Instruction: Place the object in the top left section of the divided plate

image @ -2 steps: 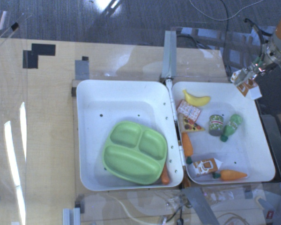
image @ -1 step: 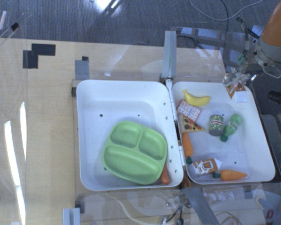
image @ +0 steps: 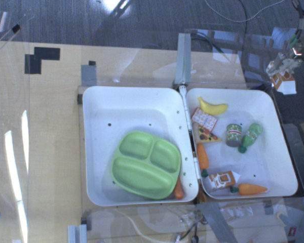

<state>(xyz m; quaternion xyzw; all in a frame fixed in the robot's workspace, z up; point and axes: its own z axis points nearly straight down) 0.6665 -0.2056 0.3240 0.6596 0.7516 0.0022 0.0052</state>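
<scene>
Camera view: pincer (image: 282, 69) up at the far right, outside both bins, with a small orange-and-white box (image: 286, 83) at its tip.

The small box sits right against the pincer's lower end, past the right bin's (image: 278, 135) far corner; blur there makes it impossible to tell whether the pincer is wide, narrow or clasping it. The green plate (image: 146, 165) lies well apart from the pincer, down and to the left, in the left bin (image: 106, 120), its top left section bare, an orange carrot (image: 178, 190) touching its near-right rim. Nearer the pincer, below and left of it in the right bin, lie a banana (image: 213, 106), a can (image: 233, 133) and a green bottle (image: 250, 136).
</scene>
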